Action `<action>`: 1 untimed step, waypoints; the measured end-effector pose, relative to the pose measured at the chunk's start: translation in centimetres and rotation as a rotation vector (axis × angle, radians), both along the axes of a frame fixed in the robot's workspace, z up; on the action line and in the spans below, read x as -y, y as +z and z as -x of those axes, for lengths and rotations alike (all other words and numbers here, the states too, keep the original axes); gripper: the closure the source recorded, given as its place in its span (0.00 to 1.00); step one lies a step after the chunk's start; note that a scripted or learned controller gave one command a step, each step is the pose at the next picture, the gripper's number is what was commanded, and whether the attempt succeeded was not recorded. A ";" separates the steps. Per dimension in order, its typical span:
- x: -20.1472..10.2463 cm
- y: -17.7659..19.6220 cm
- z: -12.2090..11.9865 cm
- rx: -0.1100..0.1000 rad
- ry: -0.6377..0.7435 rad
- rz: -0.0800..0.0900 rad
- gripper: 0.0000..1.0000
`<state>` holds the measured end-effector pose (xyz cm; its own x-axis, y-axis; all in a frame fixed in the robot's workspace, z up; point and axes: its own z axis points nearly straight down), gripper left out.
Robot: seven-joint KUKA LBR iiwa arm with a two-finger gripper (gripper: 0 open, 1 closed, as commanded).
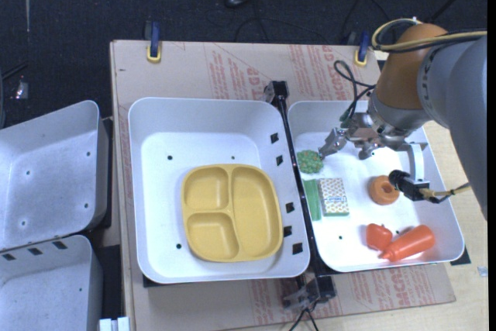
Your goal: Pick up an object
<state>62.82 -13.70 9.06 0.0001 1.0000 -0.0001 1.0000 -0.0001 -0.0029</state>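
Down at the near edge of the right bin [446, 240] we had the red-orange bottle [409, 243] lying on its side, its darker red cap end [377, 235] pointing left. Just above it sat an orange ring-shaped piece [382, 190], and to its left a small patterned box [334, 196] lay flat with a green strip [312, 198] right along its left side, hard against the bin wall. Up from those, we saw the green round object [310, 161] tucked near the divider between the bins. And over it came the arm [434, 81], grey with the orange band, reaching in from the right; the gripper [335, 142] hung just up and to the right of that green object, close by but not touching it as far as we could see. Its fingers stood apart, with nothing between them. A black fitting [407, 184] with a cable sat just right of the orange ring. Across in the left bin [155, 128] lay the yellow divided tray [231, 212], three compartments, well apart from the gripper. Both bins rested on the brown board [225, 66], held by two clamps [154, 41] at its far edge.
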 end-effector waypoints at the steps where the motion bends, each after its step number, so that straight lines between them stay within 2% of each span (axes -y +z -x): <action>1: 0.0 1.2 -0.1 0.004 0.000 0.001 1.00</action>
